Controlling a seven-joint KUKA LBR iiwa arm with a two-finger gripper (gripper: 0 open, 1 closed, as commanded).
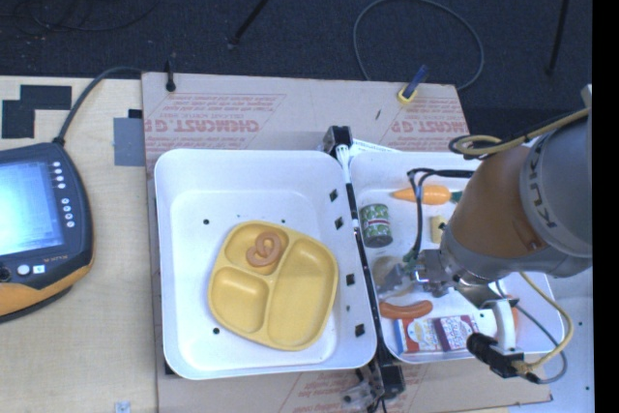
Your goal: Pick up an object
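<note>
My gripper (399,276) hangs low over the left part of the right bin (387,167), below the grey and orange arm (513,208). Just beneath it lies a red-brown sausage (406,309). A small green can (375,223) stands a little above the gripper, near the bin's left wall. An orange carrot (427,194) with a green top lies at the bin's back. A flat printed packet (443,334) rests at the front edge, partly under the arm's cables. Nothing is visibly held.
The left bin (184,208) holds a yellow divided plate (280,290) with a tan pretzel-like piece (264,250) in its top compartment. A teach pendant (39,218) lies at the far left of the bench. Cables loop near the right bin's front right corner.
</note>
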